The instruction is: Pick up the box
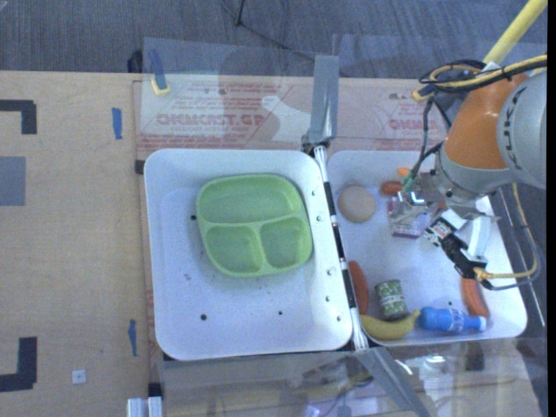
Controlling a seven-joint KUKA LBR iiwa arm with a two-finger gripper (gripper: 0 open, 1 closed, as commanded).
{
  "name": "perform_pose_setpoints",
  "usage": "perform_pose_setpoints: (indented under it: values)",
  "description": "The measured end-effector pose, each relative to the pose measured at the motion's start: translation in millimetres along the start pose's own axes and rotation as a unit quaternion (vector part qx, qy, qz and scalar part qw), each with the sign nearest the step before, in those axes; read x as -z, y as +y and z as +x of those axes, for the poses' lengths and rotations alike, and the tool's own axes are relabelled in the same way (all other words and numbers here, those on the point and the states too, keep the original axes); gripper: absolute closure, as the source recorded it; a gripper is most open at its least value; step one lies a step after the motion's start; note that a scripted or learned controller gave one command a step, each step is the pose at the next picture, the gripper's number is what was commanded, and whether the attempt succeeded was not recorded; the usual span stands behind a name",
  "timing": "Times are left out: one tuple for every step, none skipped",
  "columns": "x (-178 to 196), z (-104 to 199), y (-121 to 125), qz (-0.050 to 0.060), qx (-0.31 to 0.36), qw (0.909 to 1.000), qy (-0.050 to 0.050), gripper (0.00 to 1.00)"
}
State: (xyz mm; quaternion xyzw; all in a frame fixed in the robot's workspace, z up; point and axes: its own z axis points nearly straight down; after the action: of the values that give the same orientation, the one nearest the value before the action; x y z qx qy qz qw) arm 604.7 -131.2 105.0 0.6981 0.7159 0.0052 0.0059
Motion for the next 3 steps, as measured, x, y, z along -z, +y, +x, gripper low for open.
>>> perform_pose_setpoints:
  values:
    - [-0.9,-0.1,-0.8,0.001,0.000,1.0000,0.000,0.00]
    - [-6.7,-21.8,9.7,-0.004,0.027,0.9996,0.000,0.00]
    - [-8.0,-60.0,67.3,-0.002,-0.059,0.9983,-0.003,0.00]
